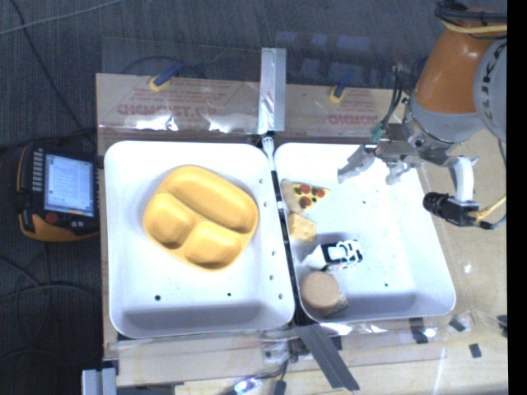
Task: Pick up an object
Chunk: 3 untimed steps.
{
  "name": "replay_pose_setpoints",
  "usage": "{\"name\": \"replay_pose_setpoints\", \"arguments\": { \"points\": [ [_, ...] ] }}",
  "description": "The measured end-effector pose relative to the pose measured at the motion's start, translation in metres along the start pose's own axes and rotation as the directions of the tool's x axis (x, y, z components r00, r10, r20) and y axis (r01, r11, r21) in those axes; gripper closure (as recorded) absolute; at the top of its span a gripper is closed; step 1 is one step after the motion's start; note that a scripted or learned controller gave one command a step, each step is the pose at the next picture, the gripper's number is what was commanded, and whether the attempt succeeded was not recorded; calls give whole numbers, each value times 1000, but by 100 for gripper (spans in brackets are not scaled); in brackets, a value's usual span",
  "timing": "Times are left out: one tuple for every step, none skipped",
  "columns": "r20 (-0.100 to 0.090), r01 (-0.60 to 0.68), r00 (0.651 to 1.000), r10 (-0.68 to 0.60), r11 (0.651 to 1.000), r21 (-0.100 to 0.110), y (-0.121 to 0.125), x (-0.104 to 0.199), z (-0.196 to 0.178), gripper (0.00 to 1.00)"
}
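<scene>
My gripper [375, 169] hangs over the back of the right bin [412, 245], with its two fingers spread apart and nothing between them. Along that bin's left wall lie a pizza slice [305, 194], a pale cheese-like wedge [301, 227], a small black and white toy car [341, 254] and a round brown cookie [321, 293]. All of them sit to the left of and nearer the front than the gripper, apart from it.
A large yellow divided plate [200, 215] lies in the left bin [140, 303]. A handheld pendant [59, 189] rests on the floor at the far left. The arm's grey and orange body [453, 81] rises at the right, with a black fitting [449, 206] over the right bin's edge.
</scene>
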<state>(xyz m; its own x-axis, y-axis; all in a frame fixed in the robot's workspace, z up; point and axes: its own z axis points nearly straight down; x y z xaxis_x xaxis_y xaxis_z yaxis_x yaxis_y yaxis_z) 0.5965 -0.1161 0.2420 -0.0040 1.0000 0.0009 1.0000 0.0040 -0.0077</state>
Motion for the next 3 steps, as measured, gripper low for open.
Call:
{"name": "replay_pose_setpoints", "arguments": {
  "points": [
    [1,-50,999,50,999,1,-26,83,63,0],
    [2,74,997,-74,997,-4,11,20,22,0],
    [2,154,988,-154,988,0,21,11,82,0]
  ]
}}
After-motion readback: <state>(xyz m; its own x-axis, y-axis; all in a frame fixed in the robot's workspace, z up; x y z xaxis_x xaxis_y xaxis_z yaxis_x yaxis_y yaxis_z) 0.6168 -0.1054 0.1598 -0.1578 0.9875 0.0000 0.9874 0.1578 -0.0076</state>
